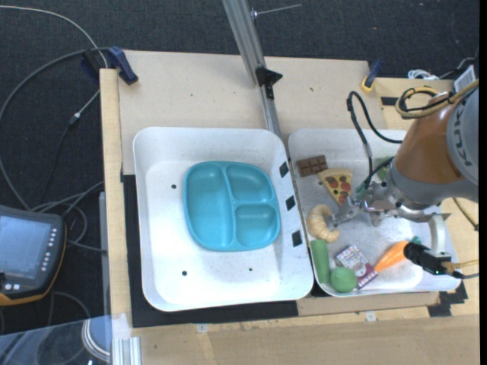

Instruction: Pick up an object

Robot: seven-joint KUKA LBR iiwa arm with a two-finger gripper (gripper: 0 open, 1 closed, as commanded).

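The right bin (pixel 380 139) holds several toy foods. A brown chocolate bar (pixel 311 165) lies at its far left, with a pizza slice (pixel 337 183) just below it. A tan croissant (pixel 320 223) sits at the left wall, above a green cucumber (pixel 319 258) and a green lime (pixel 342 279). A pink packet (pixel 354 261) and an orange carrot (pixel 393 255) lie toward the front. My gripper (pixel 346 213) hangs low in the bin's middle, pointing left, just right of the croissant and below the pizza slice. I see nothing held in it.
The left bin (pixel 152 226) carries a blue divided plate (pixel 230 204). A metal pole (pixel 247 36) slants down to the wall between the bins. Black cables (pixel 361 128) loop over the right bin's far side. The grey and orange arm (pixel 430 158) covers that bin's right part.
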